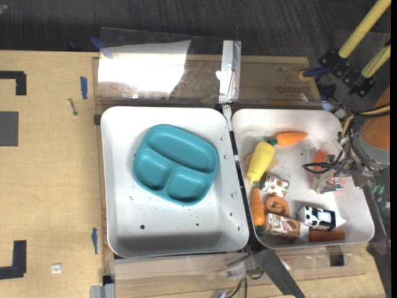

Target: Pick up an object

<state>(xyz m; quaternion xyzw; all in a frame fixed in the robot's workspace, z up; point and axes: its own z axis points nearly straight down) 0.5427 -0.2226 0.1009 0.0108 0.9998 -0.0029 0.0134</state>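
My gripper [322, 176] hangs over the right part of the right bin [322, 121], and the arm [374, 143] comes in from the right edge. A small orange piece [320, 156] lies just beyond the gripper. Left of it lie a yellow bottle [260, 160], an orange carrot [290, 138] and a small printed carton [275, 185]. Nearer the front are a brown pretzel [276, 204], a second carrot [257, 207], a red and white carton [284, 226], a black and white cow-patterned toy [318, 216] and a brown sausage [325, 234].
The left bin [118, 166] holds a teal divided plate [176, 163]. A clear plastic sheet [146, 70] and a metal strip [229, 73] lie behind the bins. Yellow poles [367, 18] stand at the upper right.
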